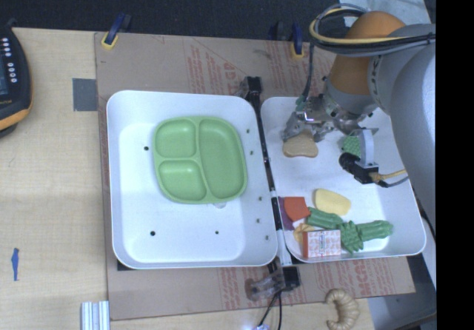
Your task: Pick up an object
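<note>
The tan cookie-shaped piece (301, 146) lies in the far left part of the right bin (412, 247), just below the end effector (305, 126), which I judge should drop straight and centred over it before clenching; its present state I cannot tell.

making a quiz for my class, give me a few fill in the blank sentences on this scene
1. The green plate lies in the ____ bin as the camera sees it.
2. The green plate has ____ compartments.
3. The gripper is right above a ____ cookie-shaped piece in the right bin.
4. The yellow piece lies in the ____ bin.

Missing words: left; three; tan; right
</note>
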Available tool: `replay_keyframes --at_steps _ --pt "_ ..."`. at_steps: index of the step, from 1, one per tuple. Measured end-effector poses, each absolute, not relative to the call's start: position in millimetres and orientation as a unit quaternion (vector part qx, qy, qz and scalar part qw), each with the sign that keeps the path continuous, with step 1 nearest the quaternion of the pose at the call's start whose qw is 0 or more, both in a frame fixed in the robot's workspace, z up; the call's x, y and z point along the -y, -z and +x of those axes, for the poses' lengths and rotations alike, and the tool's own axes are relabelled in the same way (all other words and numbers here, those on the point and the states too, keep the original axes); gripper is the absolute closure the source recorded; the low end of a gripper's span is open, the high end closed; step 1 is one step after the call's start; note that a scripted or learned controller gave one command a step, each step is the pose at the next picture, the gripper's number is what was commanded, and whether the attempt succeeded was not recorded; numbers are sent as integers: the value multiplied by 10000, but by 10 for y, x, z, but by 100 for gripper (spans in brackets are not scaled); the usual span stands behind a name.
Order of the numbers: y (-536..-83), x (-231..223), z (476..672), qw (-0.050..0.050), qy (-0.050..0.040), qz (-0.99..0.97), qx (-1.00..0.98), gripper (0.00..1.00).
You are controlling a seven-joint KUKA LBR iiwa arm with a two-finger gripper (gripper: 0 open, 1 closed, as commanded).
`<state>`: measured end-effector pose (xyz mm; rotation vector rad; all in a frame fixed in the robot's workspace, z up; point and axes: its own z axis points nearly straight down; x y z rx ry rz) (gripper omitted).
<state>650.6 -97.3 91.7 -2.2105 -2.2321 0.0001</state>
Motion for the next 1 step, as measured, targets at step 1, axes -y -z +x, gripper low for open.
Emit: replay_keyframes --at_steps 1 --pt "-1989 433 6284 -13 28 -7039 7103 100"
